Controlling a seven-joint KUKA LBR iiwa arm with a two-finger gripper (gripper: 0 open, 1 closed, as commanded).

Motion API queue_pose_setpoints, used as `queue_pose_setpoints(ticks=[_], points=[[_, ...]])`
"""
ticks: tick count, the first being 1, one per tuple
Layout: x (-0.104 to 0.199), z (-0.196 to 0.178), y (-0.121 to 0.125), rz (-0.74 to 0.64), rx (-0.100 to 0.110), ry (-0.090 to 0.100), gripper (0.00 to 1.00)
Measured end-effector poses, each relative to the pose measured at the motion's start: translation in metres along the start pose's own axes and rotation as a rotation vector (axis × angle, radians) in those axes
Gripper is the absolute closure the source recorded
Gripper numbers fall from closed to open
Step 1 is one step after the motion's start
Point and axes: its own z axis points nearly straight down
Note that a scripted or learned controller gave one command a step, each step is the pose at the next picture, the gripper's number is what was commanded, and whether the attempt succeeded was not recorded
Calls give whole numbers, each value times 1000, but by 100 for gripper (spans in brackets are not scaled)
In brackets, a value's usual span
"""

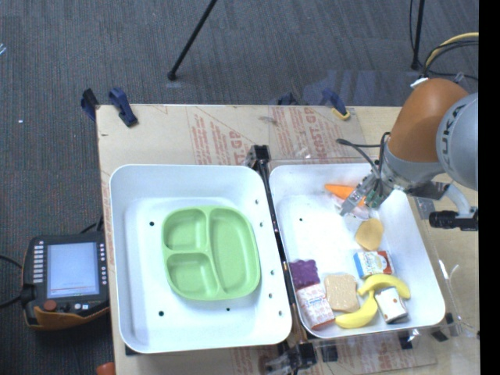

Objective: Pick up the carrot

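Note:
The carrot [339, 190] is a small orange piece lying near the far side of the right bin [306, 180]. My gripper [354, 203] comes in from the right and sits low in that bin, its tip just right of and slightly nearer than the carrot, close to it or touching it. The arm's orange band [426, 119] rises behind it.
The right bin also holds a potato chip [369, 233], a small blue-and-white carton [369, 262], a banana [375, 297], a slice of bread [342, 291], a purple item [304, 273] and a pink packet [316, 306]. The left bin [141, 194] carries a green divided plate [211, 253].

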Motion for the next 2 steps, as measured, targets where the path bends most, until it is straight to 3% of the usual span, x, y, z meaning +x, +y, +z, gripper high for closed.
queue_pose_setpoints(ticks=[1, 2], points=[[54, -49, 6, -7, 6, -5, 100], [97, -79, -6, 207, 10, 0, 100]])
